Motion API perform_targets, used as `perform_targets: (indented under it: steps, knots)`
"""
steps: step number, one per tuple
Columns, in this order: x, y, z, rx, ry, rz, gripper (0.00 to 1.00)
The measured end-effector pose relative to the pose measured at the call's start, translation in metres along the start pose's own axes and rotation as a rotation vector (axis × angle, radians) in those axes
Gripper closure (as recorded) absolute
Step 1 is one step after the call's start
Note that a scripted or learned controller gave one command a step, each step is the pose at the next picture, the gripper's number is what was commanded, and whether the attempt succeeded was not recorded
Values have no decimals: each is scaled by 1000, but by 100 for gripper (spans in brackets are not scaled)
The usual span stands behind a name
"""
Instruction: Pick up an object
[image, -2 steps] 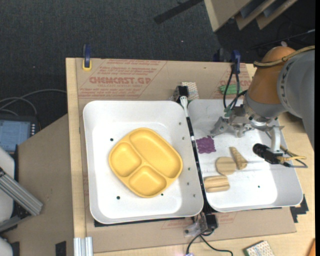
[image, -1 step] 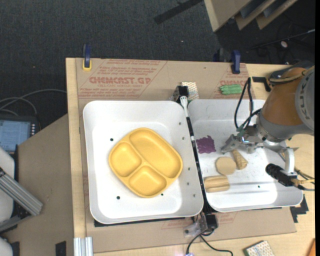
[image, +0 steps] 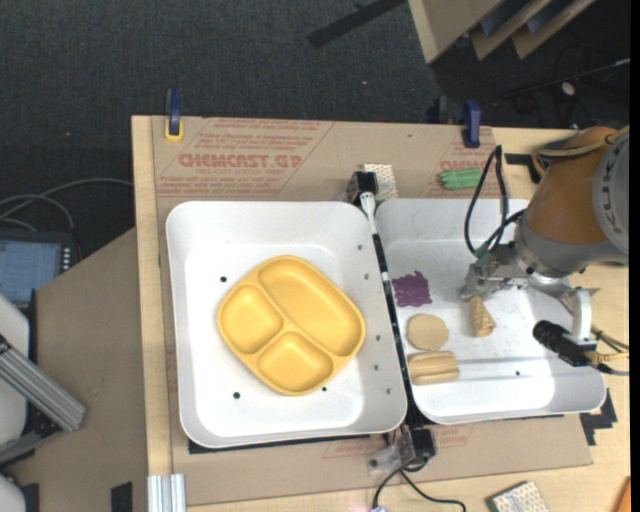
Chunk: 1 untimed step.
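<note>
Near edge of bench: a cable plug (image: 415, 445) sits at the seam between the two bins, on the tan bench top (image: 150, 300).
Left bin (image: 190, 400): holds a yellow three-compartment tray (image: 290, 323), lying flat and set at an angle, well apart from the arm.
Right bin (image: 500, 400): holds four small items. Nearest is a tan block (image: 433, 367), just beside a round tan disc (image: 428, 330); behind them a purple scrap (image: 411, 289); to the right a small tan piece (image: 483, 318).
Likely target: the small tan piece, lying just below the gripper.
Handling, judged: small and light, probably stiff toy food with a smooth skin that may slip. Best taken across its narrow width, at mid-length.
Gripper (image: 487, 284): low over the right bin, above the small tan piece. The view does not resolve whether it is released or clenched; nothing is seen grasped.
Arm (image: 570, 215): enters from the right, orange band above the wrist, black cable looping over it.
Surface: smooth white bin floors, shallow walls.
Far edge: printed cardboard backing (image: 240, 150), two blue clamps (image: 175, 105), a green object (image: 460, 180).
Room: dark carpet (image: 150, 50) beyond the bench.
</note>
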<state>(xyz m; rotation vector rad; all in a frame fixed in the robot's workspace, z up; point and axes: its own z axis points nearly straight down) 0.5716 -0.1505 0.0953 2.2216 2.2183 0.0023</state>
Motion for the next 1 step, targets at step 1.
perform_targets:
  steps: [1]
  knots:
    - [101,56,-96,-11,2,-12,100]
